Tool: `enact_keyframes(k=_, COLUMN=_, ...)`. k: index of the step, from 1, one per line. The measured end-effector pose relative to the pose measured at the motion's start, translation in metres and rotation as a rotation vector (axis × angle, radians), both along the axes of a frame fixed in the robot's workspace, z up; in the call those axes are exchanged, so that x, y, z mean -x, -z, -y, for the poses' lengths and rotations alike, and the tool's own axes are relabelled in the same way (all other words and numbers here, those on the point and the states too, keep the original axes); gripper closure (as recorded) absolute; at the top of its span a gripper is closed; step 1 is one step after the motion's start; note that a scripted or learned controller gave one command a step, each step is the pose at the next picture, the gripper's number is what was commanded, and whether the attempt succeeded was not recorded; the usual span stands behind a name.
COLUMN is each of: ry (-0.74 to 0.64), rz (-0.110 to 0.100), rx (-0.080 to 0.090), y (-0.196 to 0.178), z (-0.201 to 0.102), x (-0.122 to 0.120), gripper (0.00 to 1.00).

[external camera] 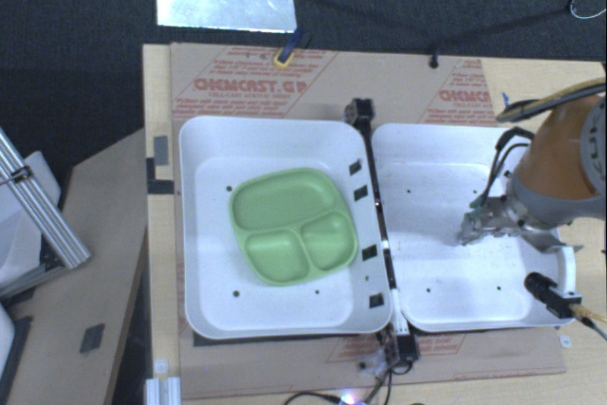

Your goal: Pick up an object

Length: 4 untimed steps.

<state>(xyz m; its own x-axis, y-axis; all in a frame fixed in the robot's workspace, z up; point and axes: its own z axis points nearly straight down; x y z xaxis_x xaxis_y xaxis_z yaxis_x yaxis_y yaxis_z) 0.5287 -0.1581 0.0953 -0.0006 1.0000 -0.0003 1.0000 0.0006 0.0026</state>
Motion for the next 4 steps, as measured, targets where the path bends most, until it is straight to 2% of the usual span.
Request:
enact_keyframes(k=2, ry=-0.003, rz=0.004, rx=0.002, y=-0.127, z=0.003, x=0.004, gripper=1.00)
enact_keyframes(k=3, ry=-0.004, rz=0.000, rx=0.001, y=-0.129, z=0.003, x=0.003, gripper=1.00)
enact_keyframes(k=4, ry=-0.008, rz=0.003, rx=-0.001, y=-0.140, z=-0.034, x=-0.033, gripper=1.00)
